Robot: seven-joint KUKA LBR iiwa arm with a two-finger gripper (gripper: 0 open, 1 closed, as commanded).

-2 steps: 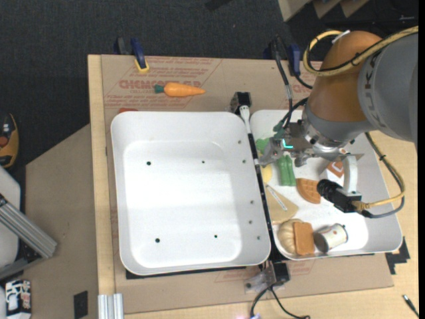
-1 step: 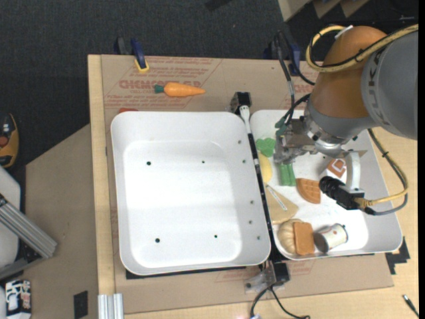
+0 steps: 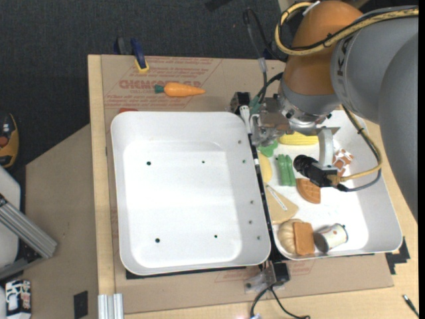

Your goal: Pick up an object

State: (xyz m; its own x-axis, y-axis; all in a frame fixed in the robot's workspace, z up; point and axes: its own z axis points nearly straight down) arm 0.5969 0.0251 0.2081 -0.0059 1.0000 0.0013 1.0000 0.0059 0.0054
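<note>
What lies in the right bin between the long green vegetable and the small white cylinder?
In the camera view, a brown bread-like piece lies between the long green vegetable and the small white cylinder.

Two white bins; one toy carrot on the desk; in the right bin one corn cob, one green piece, one bread sandwich, one small can.

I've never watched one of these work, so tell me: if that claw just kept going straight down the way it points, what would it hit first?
Most likely the green toy lying at the left edge of the right bin, just under the gripper. The yellow piece lies a little farther along. Depth is hard to judge from above, so it could meet the bin wall instead.
</note>
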